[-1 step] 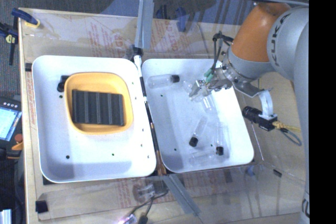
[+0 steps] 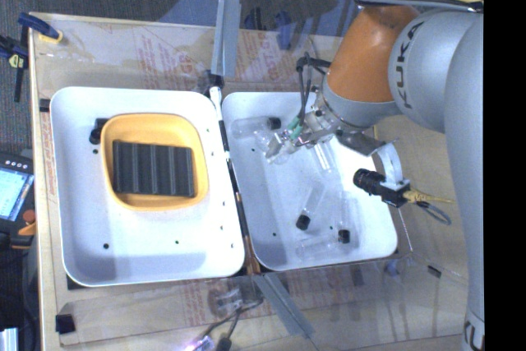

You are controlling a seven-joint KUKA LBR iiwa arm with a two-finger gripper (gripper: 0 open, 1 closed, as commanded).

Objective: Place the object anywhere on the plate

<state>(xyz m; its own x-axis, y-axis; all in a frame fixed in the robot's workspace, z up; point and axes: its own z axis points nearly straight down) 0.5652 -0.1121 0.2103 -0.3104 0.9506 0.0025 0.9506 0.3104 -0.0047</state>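
Seemingly the tool point(image 2: 289, 140), grip unreadable, hovers beside a clear vial point(image 2: 246, 127) in the right bin point(image 2: 246, 201).

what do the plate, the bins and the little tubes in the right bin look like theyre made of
Plate: yellow-orange, matte, probably plastic; its dark ribbed centre could be rubber or plastic.
Bins: white, smooth with a slight sheen, likely moulded plastic.
Tubes: clear, see-through bodies with black caps, so glass or clear plastic; the look leaves it open.
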